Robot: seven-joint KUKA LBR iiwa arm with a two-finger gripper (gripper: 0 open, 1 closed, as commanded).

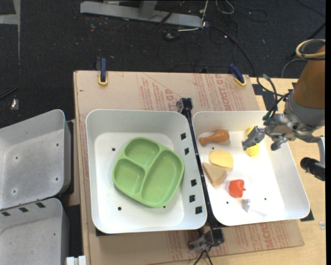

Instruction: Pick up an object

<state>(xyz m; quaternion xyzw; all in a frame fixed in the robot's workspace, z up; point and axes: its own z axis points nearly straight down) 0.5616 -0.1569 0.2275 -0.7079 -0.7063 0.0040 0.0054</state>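
Toys (227,165) lie in the right bin (289,176) on a cardboard-topped bench (145,88) over dark floor (46,41); my gripper (262,136) hovers open at right.

A dark speckled floor (46,46) is seen behind the bench, crossed by loose black cables (227,31). A grey metal bar (139,14) lies at the top. The brown board (155,88) is held by 2 clamps (102,71).

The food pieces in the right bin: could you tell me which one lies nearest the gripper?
The small yellow piece, right under the gripper at the bin's upper right. The drumstick, yellow slice, tan wedge and red piece lie farther left or lower.
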